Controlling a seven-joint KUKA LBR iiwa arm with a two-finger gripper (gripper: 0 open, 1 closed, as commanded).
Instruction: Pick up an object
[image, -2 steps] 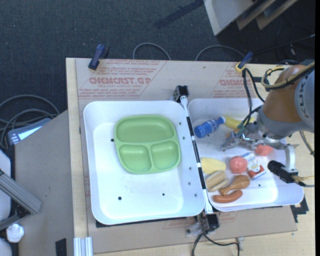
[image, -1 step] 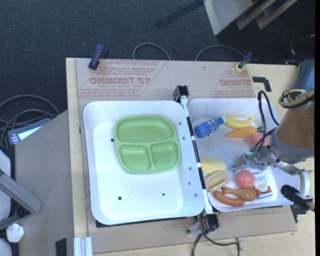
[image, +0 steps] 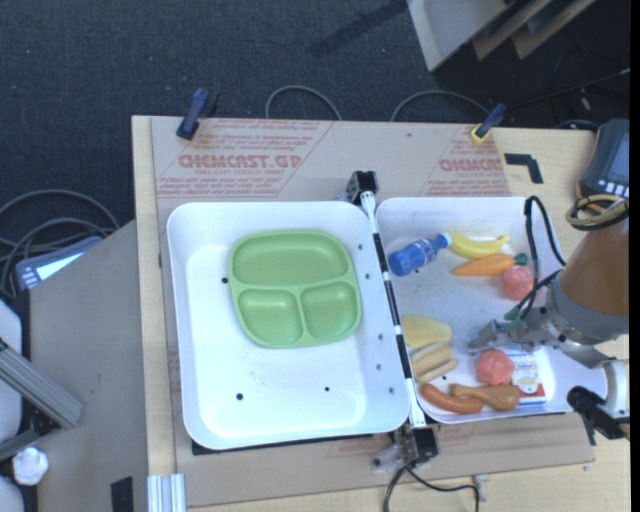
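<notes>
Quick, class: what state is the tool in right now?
Tool: cannot be told; it hovers just above the red ball in the right bin.

- Two bins sit side by side on the bench (image: 150, 300); the left bin (image: 200, 390) holds a divided plate (image: 295, 287) toward its rear;
- In the right bin (image: 440, 215), a bottle (image: 415, 254), banana (image: 478, 242) and carrot (image: 485, 266) lie at the back;
- The gripper (image: 497, 335) hangs just above a tomato (image: 494, 367); a sausage (image: 450, 400) lies at the front.
</notes>
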